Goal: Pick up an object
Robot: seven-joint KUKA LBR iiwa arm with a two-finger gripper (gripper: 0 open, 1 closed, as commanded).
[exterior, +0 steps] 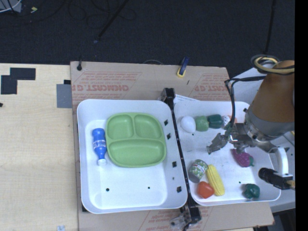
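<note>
**Desk:** What are you seeing on the bench right now?

**Me:** I'm looking down on two white bins side by side. The left bin [91, 186] is holding a green divided plate [135, 140] with a small blue bottle [99, 146] lying just beside it on its left. The right bin [231, 198] is holding the small stuff.

**Desk:** Where's the arm?

**Me:** The arm [273, 102] is reaching in from the right, and I'm seeing the gripper [217, 144] hanging over the middle of the right bin. Its fingers are sitting spread apart with nothing between them, so it's released, grasping nothing.

**Desk:** And the objects to pick?

**Me:** A white egg [187, 124] is lying near the bin's upper left, with a green vegetable toy [208, 122] just beside it. A purple toy [243, 159] is sitting just right of the gripper. Toward the near edge I'm seeing a round greenish can [198, 170], a yellow corn cob [214, 179] and a red tomato [205, 190] bunched together, the corn touching the tomato. A dark green toy [250, 191] is lying in the lower right corner.
</note>
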